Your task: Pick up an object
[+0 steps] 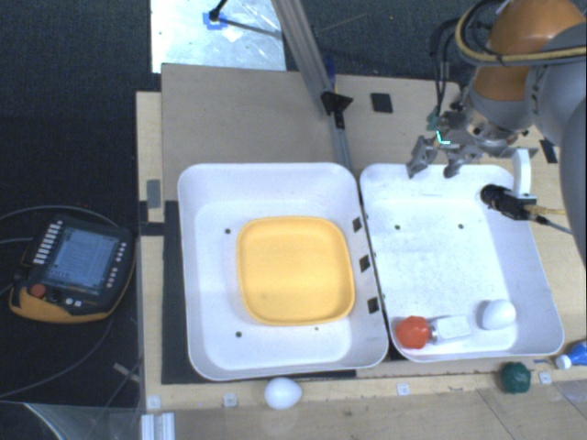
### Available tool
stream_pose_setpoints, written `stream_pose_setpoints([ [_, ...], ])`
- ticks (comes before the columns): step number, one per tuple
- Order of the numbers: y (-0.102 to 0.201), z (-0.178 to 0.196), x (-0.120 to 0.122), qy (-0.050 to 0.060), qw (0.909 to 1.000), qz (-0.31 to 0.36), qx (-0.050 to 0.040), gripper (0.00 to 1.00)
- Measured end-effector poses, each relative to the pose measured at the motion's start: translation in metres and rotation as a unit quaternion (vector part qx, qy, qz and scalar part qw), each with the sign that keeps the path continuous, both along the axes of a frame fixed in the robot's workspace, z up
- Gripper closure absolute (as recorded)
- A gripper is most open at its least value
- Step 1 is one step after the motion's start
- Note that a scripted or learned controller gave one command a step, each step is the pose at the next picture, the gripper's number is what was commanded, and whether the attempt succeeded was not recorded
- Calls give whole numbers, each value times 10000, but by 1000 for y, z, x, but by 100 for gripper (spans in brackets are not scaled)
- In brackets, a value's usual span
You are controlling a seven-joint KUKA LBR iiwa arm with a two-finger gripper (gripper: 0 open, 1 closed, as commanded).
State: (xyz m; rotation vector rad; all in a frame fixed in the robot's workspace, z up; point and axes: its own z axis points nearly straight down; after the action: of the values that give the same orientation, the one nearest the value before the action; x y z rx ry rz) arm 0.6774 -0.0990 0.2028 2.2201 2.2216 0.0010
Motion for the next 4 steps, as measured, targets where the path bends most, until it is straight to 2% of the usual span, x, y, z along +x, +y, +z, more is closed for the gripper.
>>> stream_pose_setpoints([
  [1, 0, 0, 0, 0, 10000, 0, 0, 0],
  [3, -8, -106, -8, 18, 10000, -3, 2, 0],
  [4, -8, -93, -6, -9, 10000, -1, -2, 100],
])
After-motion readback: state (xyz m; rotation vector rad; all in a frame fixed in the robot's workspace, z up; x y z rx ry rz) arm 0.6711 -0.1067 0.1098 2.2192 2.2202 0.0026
